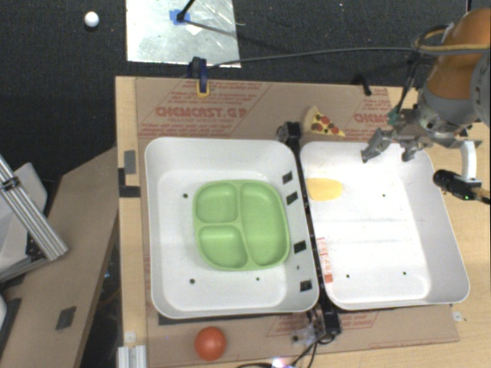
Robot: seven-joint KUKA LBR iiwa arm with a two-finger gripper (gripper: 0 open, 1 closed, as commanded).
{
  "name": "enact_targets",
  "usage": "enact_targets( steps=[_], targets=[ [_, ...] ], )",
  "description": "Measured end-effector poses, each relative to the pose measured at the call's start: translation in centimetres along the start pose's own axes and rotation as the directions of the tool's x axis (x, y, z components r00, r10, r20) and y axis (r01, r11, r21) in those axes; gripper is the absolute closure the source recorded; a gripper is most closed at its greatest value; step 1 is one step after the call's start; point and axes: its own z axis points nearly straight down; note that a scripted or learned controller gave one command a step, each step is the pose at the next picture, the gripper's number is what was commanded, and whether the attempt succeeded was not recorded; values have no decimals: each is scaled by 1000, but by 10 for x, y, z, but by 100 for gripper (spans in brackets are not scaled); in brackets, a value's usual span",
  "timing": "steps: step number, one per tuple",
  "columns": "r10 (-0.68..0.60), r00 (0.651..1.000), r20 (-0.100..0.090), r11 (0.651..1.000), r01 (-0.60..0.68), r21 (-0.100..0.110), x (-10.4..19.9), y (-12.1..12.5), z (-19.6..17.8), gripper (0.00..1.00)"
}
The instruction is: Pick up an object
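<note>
Down and to the left of the tool (393, 150), a flat yellow oval piece (324, 188) lies on the floor of the right-hand shallow white bin (399, 259), close to that bin's left wall and well apart from the fingertips. It is the only loose thing in that bin, so it looks like the likeliest thing to pick. The tool hangs over the bin's upper edge with its two grey fingers spread wide and nothing between them, below the arm's orange band (460, 41). Judging by this, the approach is the step in hand: no grasp has been made. The next move calls for travel leftward and toward the bin's near side until the fingers straddle the yellow piece, then a descent almost to the floor, since so thin a thing gives little to close on. Farther left of the tool, the left-hand white bin (173, 167) holds a light green three-compartment plastic tray (239, 222). Just up and left of the tool, outside the bins, a small toy pizza slice (322, 123) lies on the brown bench (230, 110); far down-left, an orange ball (209, 343) rests by the bench's near edge.
</note>
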Motion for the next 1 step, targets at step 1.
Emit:
enact_targets(
  steps=[1],
  targets=[
    [-2,1000,2,1000,2,-12,0,3,-8,0]
  ],
)
